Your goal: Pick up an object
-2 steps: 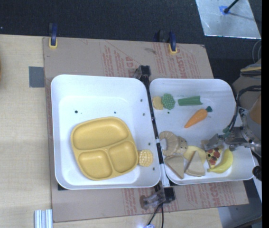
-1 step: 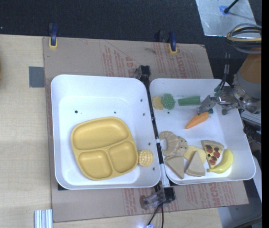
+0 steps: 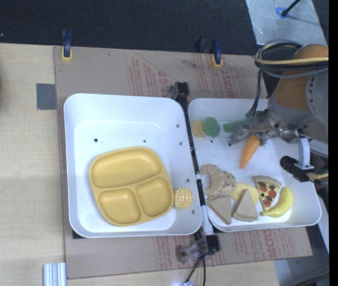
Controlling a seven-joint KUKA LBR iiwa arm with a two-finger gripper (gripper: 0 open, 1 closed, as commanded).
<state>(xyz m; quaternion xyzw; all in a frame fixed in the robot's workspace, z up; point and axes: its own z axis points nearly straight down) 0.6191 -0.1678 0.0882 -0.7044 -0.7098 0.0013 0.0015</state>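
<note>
Camera view | gripper (image 3: 251,134) sat low in right bin (image 3: 312,219), at toy carrot's (image 3: 250,151) upper end | jaws: open or closed could not be told | carrot lay in bin, tip toward pizza slice (image 3: 267,192) | yellow divided tray (image 3: 130,185) in left bin (image 3: 76,159)

The bins (image 3: 76,159) looked like smooth, glossy white plastic. At nine o'clock in the left one, the yellow tray (image 3: 130,185) was matt plastic. The bench (image 3: 14,177) showed pale wood grain, overlaid with dull brown cardboard (image 3: 145,70). The carrot (image 3: 249,152) looked like smooth plastic.
</note>
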